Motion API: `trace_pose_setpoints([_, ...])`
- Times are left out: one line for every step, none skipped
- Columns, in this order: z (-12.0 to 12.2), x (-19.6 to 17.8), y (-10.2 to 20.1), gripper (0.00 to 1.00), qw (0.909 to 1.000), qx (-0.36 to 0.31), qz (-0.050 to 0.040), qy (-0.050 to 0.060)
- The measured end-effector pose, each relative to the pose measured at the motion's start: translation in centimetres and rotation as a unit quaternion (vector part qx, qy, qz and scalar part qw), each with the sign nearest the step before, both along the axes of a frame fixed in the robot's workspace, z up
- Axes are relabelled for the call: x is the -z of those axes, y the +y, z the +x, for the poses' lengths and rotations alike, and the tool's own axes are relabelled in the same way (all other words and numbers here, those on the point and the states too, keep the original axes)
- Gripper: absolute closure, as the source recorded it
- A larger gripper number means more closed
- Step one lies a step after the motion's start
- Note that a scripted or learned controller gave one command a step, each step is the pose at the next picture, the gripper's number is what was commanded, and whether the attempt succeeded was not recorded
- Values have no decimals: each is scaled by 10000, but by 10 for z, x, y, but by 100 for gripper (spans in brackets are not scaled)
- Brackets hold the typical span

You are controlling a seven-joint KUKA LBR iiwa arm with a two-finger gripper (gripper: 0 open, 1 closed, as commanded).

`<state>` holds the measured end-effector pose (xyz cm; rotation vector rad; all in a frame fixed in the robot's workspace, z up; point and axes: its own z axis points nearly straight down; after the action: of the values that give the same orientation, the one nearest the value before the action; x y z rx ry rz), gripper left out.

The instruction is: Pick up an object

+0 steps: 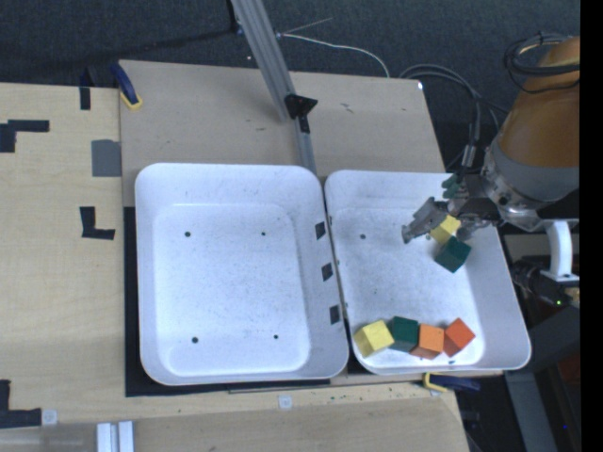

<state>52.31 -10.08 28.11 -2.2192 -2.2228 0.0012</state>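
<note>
The camera view shows a small yellow block (448,225) at the tip of the gripper (443,226), over the upper right part of the right bin (377,191). It seems to sit between the grey fingers (422,222), which look narrow around it, so I judge that the gripper holds it, though the picture is too small to be fully sure. A dark green block (454,254) is directly under the yellow one, touching or almost touching it; I cannot tell if it hangs with it or lies on the bin floor.

To do this step well, I think the arm (537,149) should lift straight up and slowly, keeping the squeeze even. The yellow block looks tilted, so it may be pinched near a corner, and a quick move could let it turn and drop. If the green block is stuck against it, a gentle rise should let it fall away.

The blocks look like small hard cubes with flat faces and sharp edges, probably smooth. Four more lie in a row at the lower edge of the same bin: a second yellow block (374,336), a green block (404,331), an orange block (431,339) and a red-orange block (460,334), all touching their neighbours. Both bins are shallow white trays with rounded corners and some dark specks. The left bin (231,182) lies just beside, on a pale wooden tabletop (207,111).
</note>
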Motion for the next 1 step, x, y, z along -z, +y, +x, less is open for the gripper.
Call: trace_pose_setpoints([8, 90, 16, 0, 10000, -1, 7, 44])
